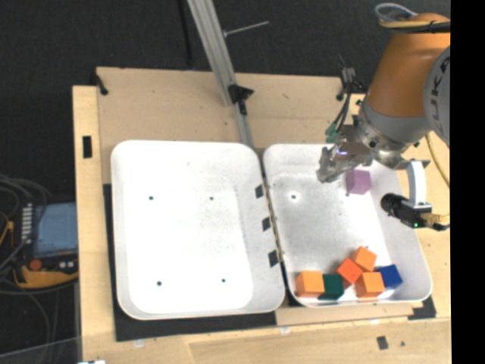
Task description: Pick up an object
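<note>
I see the gripper (331, 167) over the far edge of the right bin (318, 226), near its middle; I cannot tell how it stands, since the wrist hides it. A purple block (358, 181) lies just beside it, towards the bin's right edge, with nothing shown gripping it. Along the near edge sit three orange blocks (310, 282) (350, 270) (370, 283), a fourth (364, 258) behind them, a green block (333, 285) and a blue block (390, 276), clustered at the near right corner. The left bin (186, 226) lies alongside

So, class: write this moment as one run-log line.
gripper: over right bin, far end | nearest: purple block, beside it | grasp: not seen | other blocks: near edge
</note>
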Controlling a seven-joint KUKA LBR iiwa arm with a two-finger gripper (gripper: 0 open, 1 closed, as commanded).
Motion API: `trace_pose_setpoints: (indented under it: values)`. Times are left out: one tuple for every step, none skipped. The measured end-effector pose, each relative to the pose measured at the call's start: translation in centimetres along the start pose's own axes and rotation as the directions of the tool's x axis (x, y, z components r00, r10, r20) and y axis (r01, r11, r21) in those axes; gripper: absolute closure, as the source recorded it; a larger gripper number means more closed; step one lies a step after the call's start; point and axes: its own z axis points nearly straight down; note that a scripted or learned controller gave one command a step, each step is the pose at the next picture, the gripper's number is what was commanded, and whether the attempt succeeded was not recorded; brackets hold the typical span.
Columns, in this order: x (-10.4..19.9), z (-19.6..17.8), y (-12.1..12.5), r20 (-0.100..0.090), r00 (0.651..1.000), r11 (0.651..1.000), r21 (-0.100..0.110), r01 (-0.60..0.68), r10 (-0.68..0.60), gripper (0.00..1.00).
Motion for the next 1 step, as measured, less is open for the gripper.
trace_pose_setpoints:
  values:
    - [4.48,0.16,0.60,0.000,1.000,1.000,0.000,-0.001,0.001,1.00]
